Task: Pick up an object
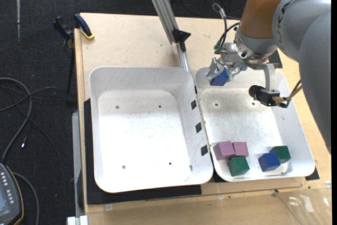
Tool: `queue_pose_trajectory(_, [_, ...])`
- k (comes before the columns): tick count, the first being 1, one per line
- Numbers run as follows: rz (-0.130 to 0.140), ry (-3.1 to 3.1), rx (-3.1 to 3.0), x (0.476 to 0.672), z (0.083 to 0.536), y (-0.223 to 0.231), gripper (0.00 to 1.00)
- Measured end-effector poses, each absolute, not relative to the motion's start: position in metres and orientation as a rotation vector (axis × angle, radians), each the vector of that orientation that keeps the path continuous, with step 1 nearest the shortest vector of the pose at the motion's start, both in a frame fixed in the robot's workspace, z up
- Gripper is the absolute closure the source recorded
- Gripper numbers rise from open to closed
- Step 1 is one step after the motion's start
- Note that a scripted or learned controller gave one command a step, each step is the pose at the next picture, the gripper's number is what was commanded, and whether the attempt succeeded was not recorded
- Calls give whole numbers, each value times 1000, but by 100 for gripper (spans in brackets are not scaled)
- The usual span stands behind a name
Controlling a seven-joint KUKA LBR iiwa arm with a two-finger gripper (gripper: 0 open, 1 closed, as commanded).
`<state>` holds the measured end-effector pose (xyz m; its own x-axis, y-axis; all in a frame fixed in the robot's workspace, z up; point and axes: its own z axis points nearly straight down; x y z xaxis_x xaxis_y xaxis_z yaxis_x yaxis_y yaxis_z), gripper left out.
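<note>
My gripper (221, 72) hangs over the far left corner of the right bin (253, 118), below the orange band of the arm. A small blue block (219, 79) sits between its fingers, lifted off the bin floor. Along the near edge of that bin lie two purple blocks (224, 149) side by side, a green block (238, 165) just in front of them, another blue block (269, 161) and a second green block (282, 153) at the right.
The left bin (142, 129) adjoins the right one. A slanted metal rail (160, 2) comes down to the bins' shared far corner. A clamp (71, 26) grips the bench's far left edge. A black unit (263, 95) hangs off the wrist.
</note>
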<state>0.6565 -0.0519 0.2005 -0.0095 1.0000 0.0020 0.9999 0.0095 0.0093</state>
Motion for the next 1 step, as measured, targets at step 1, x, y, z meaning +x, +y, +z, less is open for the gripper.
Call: queue_pose_trajectory(1, [0,2236,2214,620,195,28,100])
